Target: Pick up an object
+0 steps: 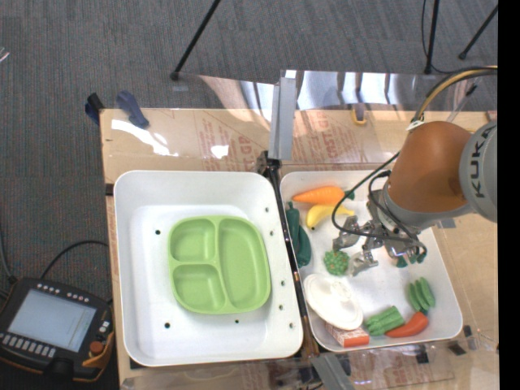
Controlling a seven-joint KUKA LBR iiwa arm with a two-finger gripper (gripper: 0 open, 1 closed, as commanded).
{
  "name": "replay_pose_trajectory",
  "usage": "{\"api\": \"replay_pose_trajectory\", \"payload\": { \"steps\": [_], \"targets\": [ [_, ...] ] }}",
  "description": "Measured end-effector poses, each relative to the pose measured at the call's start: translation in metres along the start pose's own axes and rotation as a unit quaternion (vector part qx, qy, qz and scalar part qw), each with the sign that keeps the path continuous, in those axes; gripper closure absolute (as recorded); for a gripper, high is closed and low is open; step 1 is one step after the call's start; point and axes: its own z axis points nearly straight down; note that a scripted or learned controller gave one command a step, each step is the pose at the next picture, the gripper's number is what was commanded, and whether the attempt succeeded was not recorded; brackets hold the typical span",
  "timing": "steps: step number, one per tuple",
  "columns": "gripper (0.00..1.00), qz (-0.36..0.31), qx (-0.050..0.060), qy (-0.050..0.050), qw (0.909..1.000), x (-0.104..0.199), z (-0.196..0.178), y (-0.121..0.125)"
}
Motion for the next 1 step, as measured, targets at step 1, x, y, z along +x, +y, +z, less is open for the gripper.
{"api": "replay_pose_trajectory", "payload": {
  "steps": [1],
  "targets": [
    [1.0, 0.104, 0.0, 0.001, 0.9946, -0.0544, 0.0013, -0.0468]
  ]
}}
